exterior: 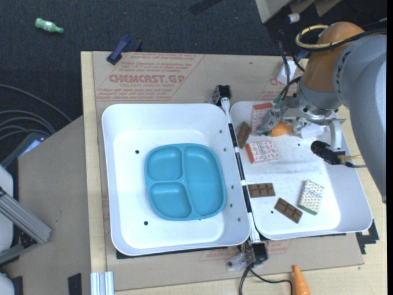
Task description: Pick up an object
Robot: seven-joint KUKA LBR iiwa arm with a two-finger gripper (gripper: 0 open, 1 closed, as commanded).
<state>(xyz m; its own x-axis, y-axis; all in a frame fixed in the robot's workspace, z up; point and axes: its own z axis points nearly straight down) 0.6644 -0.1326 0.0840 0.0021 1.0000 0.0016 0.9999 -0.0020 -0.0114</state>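
While the arm [362,60] reaches into the right bin [344,211] at its far end, the claw [284,123] sits low over an orange object [279,129]; whether it is open or closed cannot be told. Judged step: the approach or grasp, with lifting clear next, if the object is truly held. The table [153,78] bears both bins; the left bin [123,128] holds a blue tray [184,181]. Smaller items lie in the right bin: a red-and-white box [262,151], a patterned box [311,196], two chocolate bars [261,190] [288,209]. Dark carpet [61,72] surrounds.
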